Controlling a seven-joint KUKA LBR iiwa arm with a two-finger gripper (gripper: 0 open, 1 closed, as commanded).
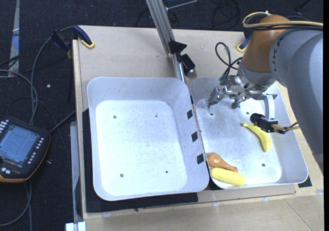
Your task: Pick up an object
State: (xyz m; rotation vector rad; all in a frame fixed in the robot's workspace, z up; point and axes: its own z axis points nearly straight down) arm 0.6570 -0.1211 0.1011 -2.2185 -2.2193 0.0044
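My gripper (224, 101) hangs spread and empty over the far end of the right bin (231, 140). The banana (259, 136) lies to its near right. It looks light, stiff and slick, so I'd pinch across its middle.

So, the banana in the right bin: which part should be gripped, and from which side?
Grip the banana at its middle, coming straight down from above, with the grip across its narrow width. It lies flat on the floor of the right bin, running diagonally, with bare floor on both long sides. Its ends taper, so the middle likely gives the steadiest hold.
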